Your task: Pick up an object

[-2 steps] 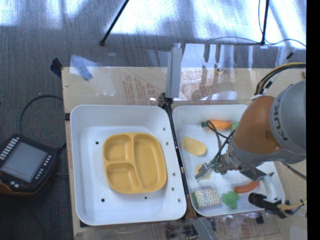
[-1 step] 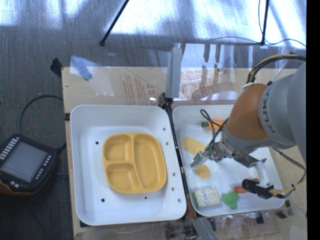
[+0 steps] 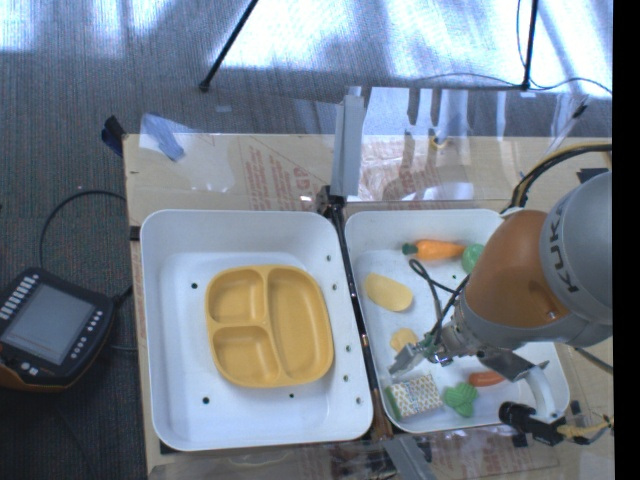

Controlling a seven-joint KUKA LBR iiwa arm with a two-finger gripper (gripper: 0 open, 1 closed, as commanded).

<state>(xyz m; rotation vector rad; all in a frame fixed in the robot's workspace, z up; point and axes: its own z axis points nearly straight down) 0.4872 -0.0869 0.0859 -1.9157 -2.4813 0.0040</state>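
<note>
Low over the right bin [image 3: 372, 230], the pincer [image 3: 408, 357] hangs near a small yellow piece [image 3: 402, 339] and a pale ridged block [image 3: 415, 396], but I cannot tell its state, and nothing is seen held. I judge the approach step is in hand; next it must settle on one object. Letters "KU" [image 3: 569, 264] are readable on the arm [image 3: 530, 278].

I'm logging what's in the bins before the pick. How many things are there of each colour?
Yellow: 3, the tray, a flat oval piece, a small piece
Orange: 1, carrot
Green: 2, by the carrot, near the front
Red: 1
White block: 1
Total: 8
</note>
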